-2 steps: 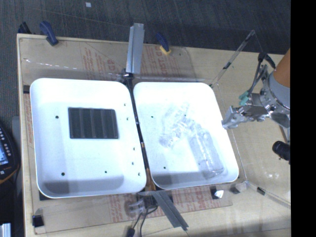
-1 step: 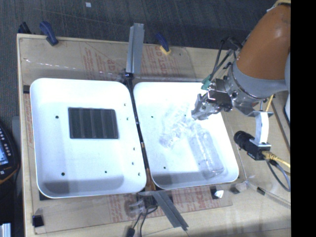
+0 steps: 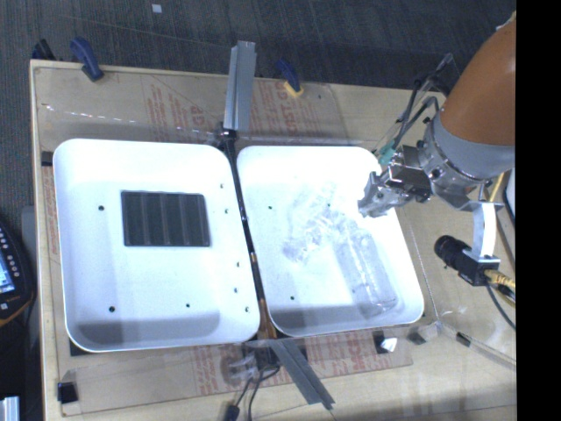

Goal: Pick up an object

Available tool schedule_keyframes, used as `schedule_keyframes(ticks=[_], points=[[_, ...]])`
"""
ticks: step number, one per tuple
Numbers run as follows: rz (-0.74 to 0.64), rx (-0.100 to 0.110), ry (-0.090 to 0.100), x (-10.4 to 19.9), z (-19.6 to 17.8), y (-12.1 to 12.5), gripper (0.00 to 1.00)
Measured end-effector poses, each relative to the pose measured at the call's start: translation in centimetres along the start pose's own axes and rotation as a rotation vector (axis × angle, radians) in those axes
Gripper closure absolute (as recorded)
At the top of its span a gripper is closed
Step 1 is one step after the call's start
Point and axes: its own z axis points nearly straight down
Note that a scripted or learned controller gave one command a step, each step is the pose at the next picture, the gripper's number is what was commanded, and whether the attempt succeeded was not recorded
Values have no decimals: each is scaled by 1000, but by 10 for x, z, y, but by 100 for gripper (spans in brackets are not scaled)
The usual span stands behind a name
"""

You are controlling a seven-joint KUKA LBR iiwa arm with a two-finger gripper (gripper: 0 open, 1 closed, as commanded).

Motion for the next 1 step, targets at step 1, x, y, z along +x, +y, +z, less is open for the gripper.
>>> schedule_keyframes(ticks=[1], points=[[353,-2,0,21,1,15,100]])
